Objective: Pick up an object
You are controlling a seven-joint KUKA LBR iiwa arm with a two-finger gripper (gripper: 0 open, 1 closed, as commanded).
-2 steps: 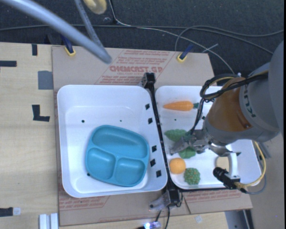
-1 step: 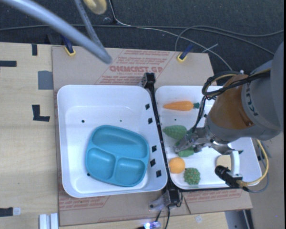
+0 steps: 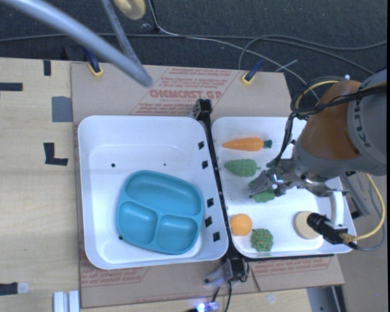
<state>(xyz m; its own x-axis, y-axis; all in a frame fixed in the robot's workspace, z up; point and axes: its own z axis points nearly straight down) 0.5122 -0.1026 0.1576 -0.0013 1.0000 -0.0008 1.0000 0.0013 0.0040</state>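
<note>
The right bin point(image 3: 292, 251) holds a carrot point(image 3: 246, 144), a green leafy vegetable point(image 3: 241, 168), an orange ball point(image 3: 240, 224), a green broccoli-like piece point(image 3: 262, 240) and a beige round piece point(image 3: 305, 225). My gripper point(image 3: 265, 188) hangs low over the middle of this bin, reaching in from the right. Its fingers sit around a small green object point(image 3: 264, 197), just below and right of the leafy vegetable. I cannot tell whether the object is gripped or merely lies under the fingertips.
The left bin point(image 3: 94, 135) holds a blue divided tray point(image 3: 160, 211). A black divider point(image 3: 210, 168) separates the bins. Cables run across the dark floor behind, and one hangs near the right bin's right edge. A grey pole crosses the upper left.
</note>
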